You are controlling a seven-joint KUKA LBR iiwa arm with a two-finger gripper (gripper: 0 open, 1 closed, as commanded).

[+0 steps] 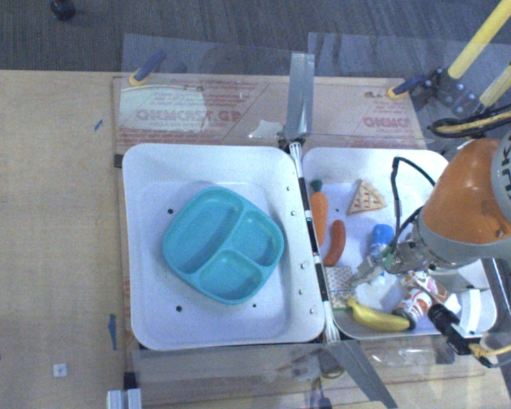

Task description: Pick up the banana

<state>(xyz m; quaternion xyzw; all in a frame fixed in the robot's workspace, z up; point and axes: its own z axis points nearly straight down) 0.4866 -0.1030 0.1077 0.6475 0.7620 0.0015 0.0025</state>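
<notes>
Yellow and slightly curved, the banana [378, 316] lies flat near the front wall of the right bin [341, 164], with its long side along that wall. The pincer [390, 261] hangs over the middle of this bin, a little behind the banana and apart from it, and holds nothing. I cannot tell if it is open or closed, because the wrist hides it partly.

To do this step well, I think the arm must come forward toward the front wall and then go down, so that the pincer closes across the short width of the banana, near its middle. A banana is smooth and round, so a grip near one end can let it turn or slip out.

Several things stand close. A small can [416, 303] touches or almost touches the right end of the banana, and it may be pushed or caught together with it. The front wall leaves little room on that side. Further back lie a carrot [319, 214], a red sausage [335, 242], a blue bottle [381, 239] and a waffle piece [367, 198], all well apart from the banana. The left bin [145, 254] holds a teal divided plate [224, 244], which does not disturb.
</notes>
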